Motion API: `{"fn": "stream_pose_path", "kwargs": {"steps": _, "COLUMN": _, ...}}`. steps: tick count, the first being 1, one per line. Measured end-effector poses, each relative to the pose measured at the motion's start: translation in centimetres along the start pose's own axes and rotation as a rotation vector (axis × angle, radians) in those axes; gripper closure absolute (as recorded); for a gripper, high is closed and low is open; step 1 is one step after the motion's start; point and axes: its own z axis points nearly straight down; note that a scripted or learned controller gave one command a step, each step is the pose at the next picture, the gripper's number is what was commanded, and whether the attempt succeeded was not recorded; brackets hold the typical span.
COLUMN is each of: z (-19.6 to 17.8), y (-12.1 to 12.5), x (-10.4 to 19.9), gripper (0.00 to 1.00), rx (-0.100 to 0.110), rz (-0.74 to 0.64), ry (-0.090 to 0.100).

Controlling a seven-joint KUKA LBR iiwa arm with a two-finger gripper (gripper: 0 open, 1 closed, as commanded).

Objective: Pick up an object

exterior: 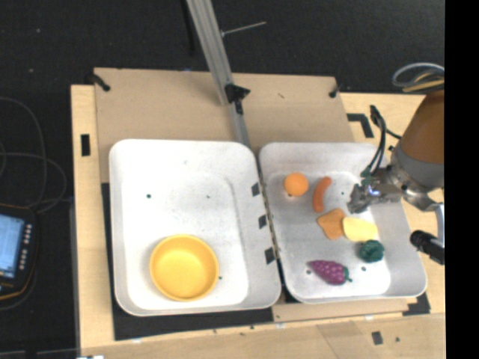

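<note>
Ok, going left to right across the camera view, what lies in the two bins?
yellow bowl → orange ball → red sausage → yellow block

We saw a grey metal pole (213, 47) slanting up behind the two white bins (187, 170), and a black handheld screen (11, 249) lay left of them.

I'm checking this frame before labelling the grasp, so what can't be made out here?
- Gripper: too small and blurred in the camera view to tell what it is doing above the yellow piece.
- Dark green item: too small to identify.
- Orange wedge: its right side is hidden by the yellow piece.
- Arm: cut off at the right edge.
</note>
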Motion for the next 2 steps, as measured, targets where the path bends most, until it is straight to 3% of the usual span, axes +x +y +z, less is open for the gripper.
{"fn": "stream_pose_path", "kwargs": {"steps": 1, "z": -6.33, "y": -0.09, "x": 0.27, "gripper": 1.0, "rx": -0.001, "rz": -0.001, "ry": 0.0}}
{"fn": "stream_pose_path", "kwargs": {"steps": 2, "z": -6.32, "y": -0.01, "x": 0.18, "gripper": 1.0, "rx": 0.006, "rz": -0.002, "ry": 0.002}}
